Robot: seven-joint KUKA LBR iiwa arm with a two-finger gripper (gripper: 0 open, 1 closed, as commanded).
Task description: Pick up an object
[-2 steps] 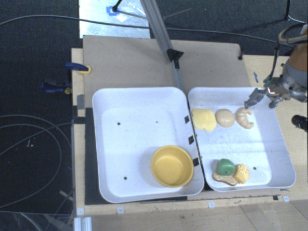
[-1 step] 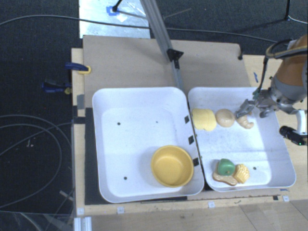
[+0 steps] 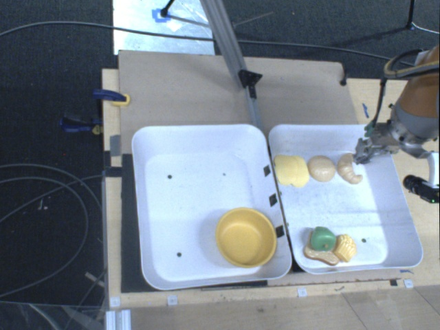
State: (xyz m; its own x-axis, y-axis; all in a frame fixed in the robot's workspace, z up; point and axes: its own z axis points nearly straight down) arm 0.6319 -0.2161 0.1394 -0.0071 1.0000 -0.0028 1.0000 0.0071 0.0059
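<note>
Overhead view of the right bin (image 3: 405, 239), taken as landmark; the gripper (image 3: 362, 152) hangs at the bin's upper right, just beside a pale croissant-shaped toy (image 3: 350, 170), the likely target; whether the pincer is open or closed cannot be told. A good pick would probably centre over the toy's curved body and descend straight, clear of the round beige piece (image 3: 321, 168) alongside; a yellow bowl (image 3: 246, 236) sits in the neighbouring bin; no legible writing or brand appears.
</note>
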